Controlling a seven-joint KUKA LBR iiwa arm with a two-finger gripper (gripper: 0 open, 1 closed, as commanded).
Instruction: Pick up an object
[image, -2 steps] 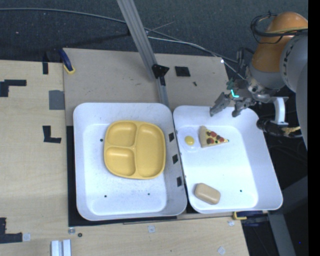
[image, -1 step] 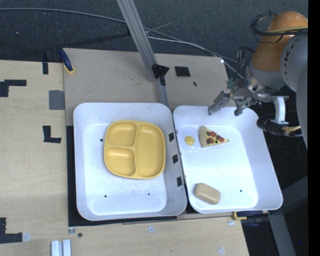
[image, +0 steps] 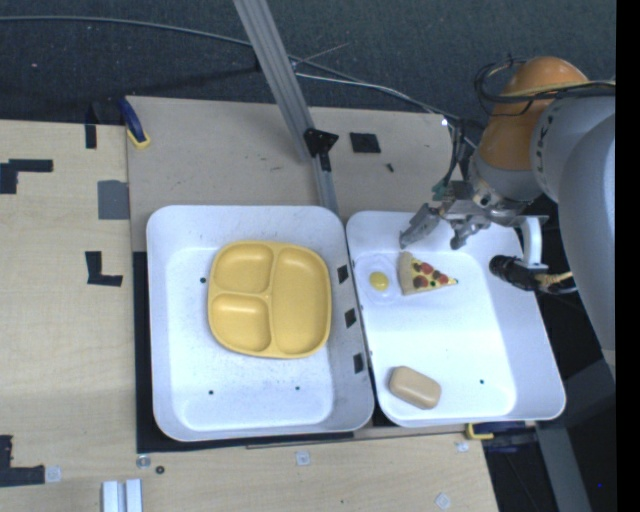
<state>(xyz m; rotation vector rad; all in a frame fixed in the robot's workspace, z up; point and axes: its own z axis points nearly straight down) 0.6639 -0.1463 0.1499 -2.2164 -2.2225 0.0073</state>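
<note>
In the right bin (image: 500, 340) lie a toy pizza slice (image: 424, 274), a small white piece with a yellow centre like a fried egg (image: 378, 281), and a tan bread-like block (image: 414, 387) near the front. My gripper (image: 438, 233) hangs over the bin's far edge, just above the pizza slice. Its two fingers are spread apart with nothing between them.
The left bin (image: 180, 380) holds a yellow divided plate (image: 270, 298). A grey metal post (image: 285, 95) slants down to the gap between the bins at the back. The arm's orange band and grey body crowd the upper right corner.
</note>
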